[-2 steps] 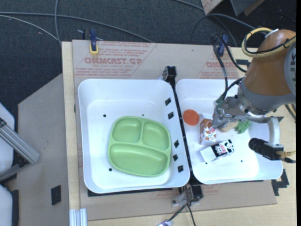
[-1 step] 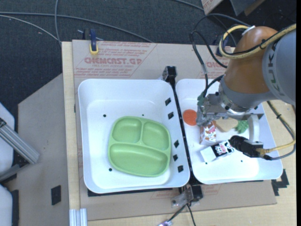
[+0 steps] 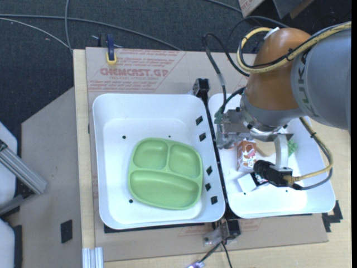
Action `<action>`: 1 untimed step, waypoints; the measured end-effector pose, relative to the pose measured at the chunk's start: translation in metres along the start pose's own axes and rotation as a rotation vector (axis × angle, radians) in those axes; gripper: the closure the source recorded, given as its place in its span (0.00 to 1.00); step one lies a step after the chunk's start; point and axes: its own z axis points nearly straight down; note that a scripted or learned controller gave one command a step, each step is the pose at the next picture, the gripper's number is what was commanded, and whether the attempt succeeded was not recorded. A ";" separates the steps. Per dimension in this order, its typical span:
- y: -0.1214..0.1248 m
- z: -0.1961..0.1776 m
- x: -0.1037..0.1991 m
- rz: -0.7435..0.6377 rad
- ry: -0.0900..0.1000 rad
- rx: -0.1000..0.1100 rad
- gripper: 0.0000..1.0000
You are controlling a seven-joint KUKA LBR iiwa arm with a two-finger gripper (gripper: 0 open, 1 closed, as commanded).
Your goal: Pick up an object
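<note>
Red-and-white packet [image 3: 246, 154] is what I'd go for. It's in the right bin [image 3: 312, 202], near the divider, standing with its long axis running roughly up the view. From my feed the gripper [image 3: 254, 144] sits right above it, practically on top, so barely any sideways shift is needed. Whether it's grabbing anything, I can't tell. The green tray [image 3: 165, 173] is over in the left bin [image 3: 106, 149].

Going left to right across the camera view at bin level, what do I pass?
Left bin → green divided plate → red-and-white packet → right bin.
</note>
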 end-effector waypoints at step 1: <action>0.000 0.007 0.047 0.001 0.000 0.002 1.00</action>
